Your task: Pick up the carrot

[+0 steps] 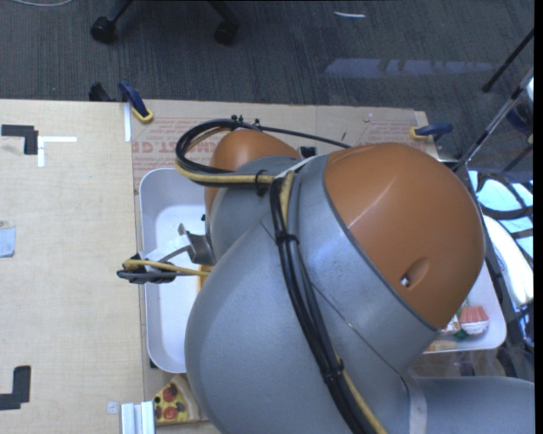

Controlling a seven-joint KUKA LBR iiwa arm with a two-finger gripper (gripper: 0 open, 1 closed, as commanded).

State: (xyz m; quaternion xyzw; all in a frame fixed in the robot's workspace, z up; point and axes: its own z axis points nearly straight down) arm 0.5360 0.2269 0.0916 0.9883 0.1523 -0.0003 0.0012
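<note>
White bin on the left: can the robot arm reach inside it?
Probably yes. The arm is bent over the white bin, and nothing seems to block it, though it hides most of the inside.

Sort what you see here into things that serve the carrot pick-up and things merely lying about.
For the job:
- grey arm
- left white bin beneath it

Lying about:
- pizza toy on the bench
- red-and-white toy at the right
- blue-and-yellow clamp
- chair base on the floor
</note>
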